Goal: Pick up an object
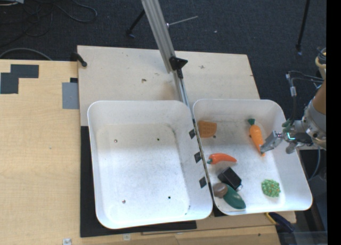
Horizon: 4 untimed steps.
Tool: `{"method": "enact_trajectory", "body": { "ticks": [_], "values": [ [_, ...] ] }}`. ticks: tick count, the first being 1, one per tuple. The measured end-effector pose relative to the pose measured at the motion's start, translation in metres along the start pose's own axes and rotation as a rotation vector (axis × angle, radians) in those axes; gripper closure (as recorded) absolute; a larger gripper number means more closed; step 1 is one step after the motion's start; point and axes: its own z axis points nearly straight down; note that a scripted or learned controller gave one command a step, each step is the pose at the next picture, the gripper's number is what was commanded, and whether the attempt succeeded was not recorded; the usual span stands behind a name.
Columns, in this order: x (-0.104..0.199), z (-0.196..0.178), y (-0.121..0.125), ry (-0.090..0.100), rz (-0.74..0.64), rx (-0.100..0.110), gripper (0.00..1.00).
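Robot jaws (273, 141) at right bin's (254, 105) right rim, fingers slightly parted, gripping nothing, tips just beside toy carrot (256, 135). Carrot lies near bin's right wall. Red pepper (221, 158), black block (230, 178), green cluster (270, 187) toward bin's front edge. Left bin (106, 112) adjacent.

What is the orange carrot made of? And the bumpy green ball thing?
The carrot looks like smooth plastic, a toy: even bright orange with a green tip. The bumpy green ball looks like soft rubber or plastic, judging by its knobbly, matte surface, though it is too small to be sure.
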Motion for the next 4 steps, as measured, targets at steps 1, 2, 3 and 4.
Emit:
{"method": "enact_trajectory", "body": {
  "ticks": [1,2,3,4],
  "values": [
    [0.0,-0.002,0.001,-0.001,0.001,-0.004,0.0],
    [-0.001,0.047,0.009,0.0,0.001,0.0,0.0],
    [0.0,0.101,0.008,0.0,0.001,0.001,0.0],
    [-0.002,0.087,0.009,-0.001,0.006,-0.004,1.0]
  ]
}}
